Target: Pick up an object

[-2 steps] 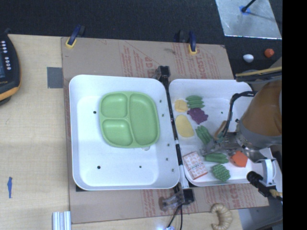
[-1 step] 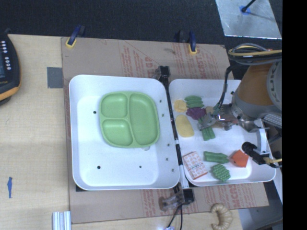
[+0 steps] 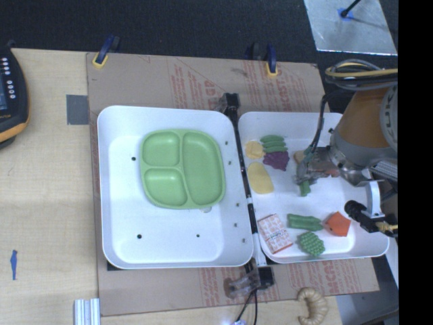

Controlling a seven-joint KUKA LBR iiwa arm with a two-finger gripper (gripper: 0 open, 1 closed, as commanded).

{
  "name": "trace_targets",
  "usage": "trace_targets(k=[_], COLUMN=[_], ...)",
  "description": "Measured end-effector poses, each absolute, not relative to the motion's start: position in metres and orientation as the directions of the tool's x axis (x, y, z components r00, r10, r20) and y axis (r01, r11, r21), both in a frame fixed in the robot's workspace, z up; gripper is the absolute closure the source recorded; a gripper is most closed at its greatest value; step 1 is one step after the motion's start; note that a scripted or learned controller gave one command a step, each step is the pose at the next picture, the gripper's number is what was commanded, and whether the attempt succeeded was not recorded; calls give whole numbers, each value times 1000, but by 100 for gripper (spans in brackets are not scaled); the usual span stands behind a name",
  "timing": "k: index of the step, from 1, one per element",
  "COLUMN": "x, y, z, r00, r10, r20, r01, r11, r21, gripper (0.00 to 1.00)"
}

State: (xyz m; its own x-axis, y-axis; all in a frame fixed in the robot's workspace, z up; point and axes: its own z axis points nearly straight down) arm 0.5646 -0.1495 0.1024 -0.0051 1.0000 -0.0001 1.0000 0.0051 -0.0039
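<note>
My gripper (image 3: 306, 179) hangs over the middle of the right bin (image 3: 365, 249), pointing down from the grey and orange arm on the right. A small green piece (image 3: 304, 189) shows right at its tip; whether it is gripped or just lies beneath is unclear. To the left lie a purple grape bunch (image 3: 276, 159), a green pod (image 3: 273, 141) and two yellow pieces (image 3: 260, 179). Along the bin's front lie a long green vegetable (image 3: 304, 221), an orange-red block (image 3: 337, 225), a knobbly green piece (image 3: 311, 243) and a white and red packet (image 3: 273, 233).
The left bin (image 3: 122, 242) holds a green divided plate (image 3: 183, 168). The rim between the two bins runs just left of the yellow pieces. A black handset (image 3: 10, 100) lies at the far left, and a tan curled object (image 3: 312, 305) sits on the bench in front.
</note>
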Motion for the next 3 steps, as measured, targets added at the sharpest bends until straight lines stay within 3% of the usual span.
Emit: trace_targets(k=[1, 2, 3], x=[624, 594, 530], y=[-96, -103, -59], z=[93, 93, 218], r00=[-10, -4, -7], r10=[1000, 1000, 1000], r20=[-1, -1, 3], r01=[1000, 1000, 1000], r11=[10, 4, 7], r21=[3, -4, 5], gripper=[100, 100, 100])
